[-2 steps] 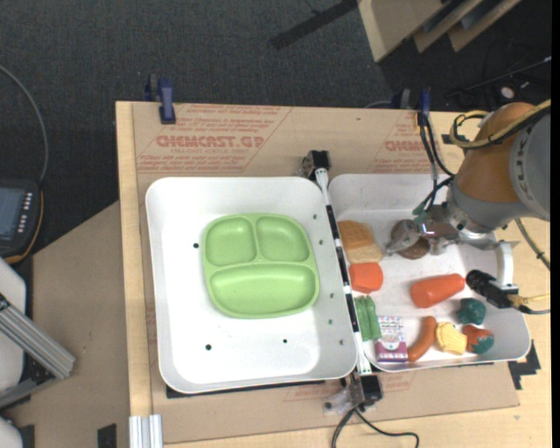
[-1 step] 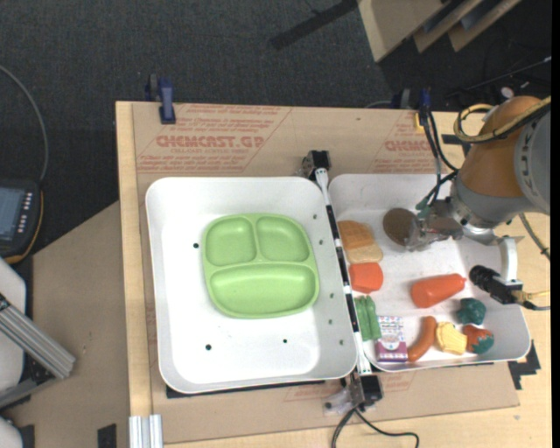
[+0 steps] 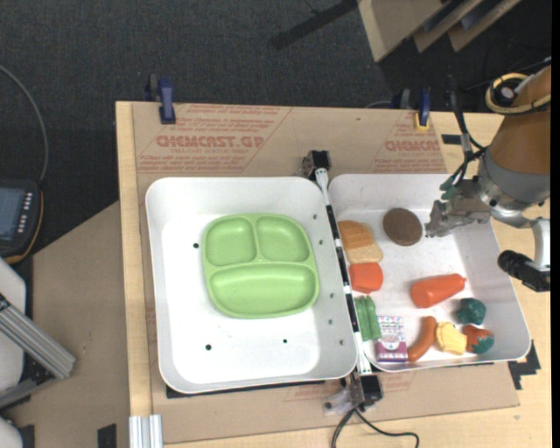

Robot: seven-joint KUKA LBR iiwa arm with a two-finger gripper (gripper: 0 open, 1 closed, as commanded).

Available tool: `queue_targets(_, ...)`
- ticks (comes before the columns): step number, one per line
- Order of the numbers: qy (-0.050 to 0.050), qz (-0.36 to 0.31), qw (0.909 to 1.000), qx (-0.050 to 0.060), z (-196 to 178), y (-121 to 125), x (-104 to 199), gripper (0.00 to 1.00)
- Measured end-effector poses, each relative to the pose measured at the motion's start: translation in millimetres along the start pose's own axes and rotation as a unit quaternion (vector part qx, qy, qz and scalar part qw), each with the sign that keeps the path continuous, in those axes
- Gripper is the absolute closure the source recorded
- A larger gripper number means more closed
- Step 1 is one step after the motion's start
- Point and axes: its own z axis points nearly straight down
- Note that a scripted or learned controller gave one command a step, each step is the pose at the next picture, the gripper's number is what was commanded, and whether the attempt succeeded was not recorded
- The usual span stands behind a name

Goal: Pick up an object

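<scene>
Hovering low, your gripper (image 3: 435,223) sat just right of the round brown patty-like disc (image 3: 403,226), presumably lined up for a grab; you couldn't tell its opening, and it held nothing visible.

Dark carpet floor (image 3: 79,52) surrounds the cardboard-covered worktop (image 3: 262,140); blue clamps (image 3: 163,96) grip its far edge; wooden furniture (image 3: 420,26) far right.

From here I can't make out the gripper's (image 3: 435,224) fingers; they blur together beside the brown disc (image 3: 403,226). The arm (image 3: 525,149) runs off the right edge. The small toys (image 3: 464,331) in the right bin's near corner are too small to identify.
</scene>
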Motion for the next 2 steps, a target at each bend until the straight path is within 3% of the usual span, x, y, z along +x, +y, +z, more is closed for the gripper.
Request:
queue_targets(1,0.001,0.000,1.0000,0.004,5.9,-1.4,0.4,0.00)
queue_targets(2,0.001,-0.001,1.0000,0.006,102.4,35.5,-1.4,0.00)
